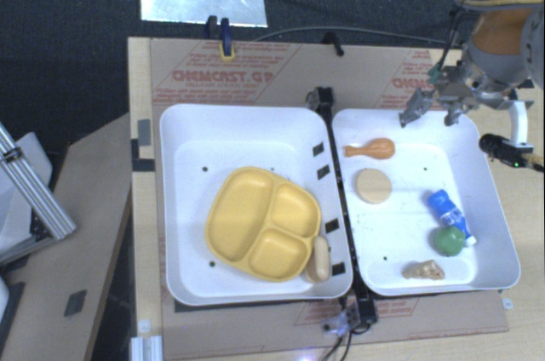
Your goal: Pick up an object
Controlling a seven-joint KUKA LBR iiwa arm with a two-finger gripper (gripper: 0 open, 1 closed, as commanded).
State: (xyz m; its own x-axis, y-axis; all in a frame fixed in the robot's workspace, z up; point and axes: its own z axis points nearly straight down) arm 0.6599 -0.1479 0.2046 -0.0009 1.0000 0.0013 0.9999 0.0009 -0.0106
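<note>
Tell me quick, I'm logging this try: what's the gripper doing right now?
Gripper: open, holding nothing, above the far edge of the right bin.

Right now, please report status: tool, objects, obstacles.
Tool open, holding nothing, above back edge of right white bin. Nearest: orange drumstick-shaped toy and round beige disc, both untouched. Nothing in the way.

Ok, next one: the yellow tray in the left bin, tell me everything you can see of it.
The yellow tray looks like smooth moulded plastic, rounded-square, with three shallow compartments split by raised ridges. All three look bare. It lies flat, right side up, turned at a slant, on the floor of the left bin, towards the near right corner. A small beige oblong object lies against its near right edge. The gripper is far off, above the right bin's far rim.
</note>
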